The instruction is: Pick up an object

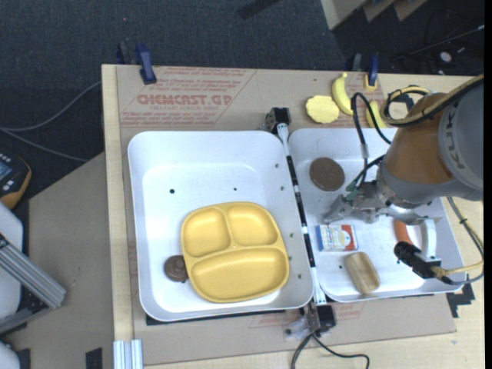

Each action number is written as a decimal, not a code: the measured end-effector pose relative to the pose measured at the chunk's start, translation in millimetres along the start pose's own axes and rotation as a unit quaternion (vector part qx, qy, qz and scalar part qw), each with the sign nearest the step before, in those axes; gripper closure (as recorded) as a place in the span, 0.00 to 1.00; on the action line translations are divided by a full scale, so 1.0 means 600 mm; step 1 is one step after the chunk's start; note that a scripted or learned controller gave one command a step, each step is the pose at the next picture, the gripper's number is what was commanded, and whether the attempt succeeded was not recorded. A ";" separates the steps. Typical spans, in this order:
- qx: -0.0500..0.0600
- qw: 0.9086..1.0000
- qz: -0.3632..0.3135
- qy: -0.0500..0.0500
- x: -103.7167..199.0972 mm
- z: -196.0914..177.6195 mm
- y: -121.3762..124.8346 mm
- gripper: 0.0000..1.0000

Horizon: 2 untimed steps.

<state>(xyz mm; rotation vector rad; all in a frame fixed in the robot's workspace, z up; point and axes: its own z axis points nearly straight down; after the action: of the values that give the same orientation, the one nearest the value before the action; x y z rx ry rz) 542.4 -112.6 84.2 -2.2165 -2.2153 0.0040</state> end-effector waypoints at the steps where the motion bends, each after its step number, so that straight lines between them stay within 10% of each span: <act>1: -0.001 1.000 0.000 -0.001 0.029 0.000 -0.045 0.00; 2: -0.005 1.000 0.000 -0.003 0.006 0.000 -0.009 0.00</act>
<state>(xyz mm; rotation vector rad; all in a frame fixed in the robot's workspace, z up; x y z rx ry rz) 536.9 -109.1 84.5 -2.2242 -2.2230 -0.0011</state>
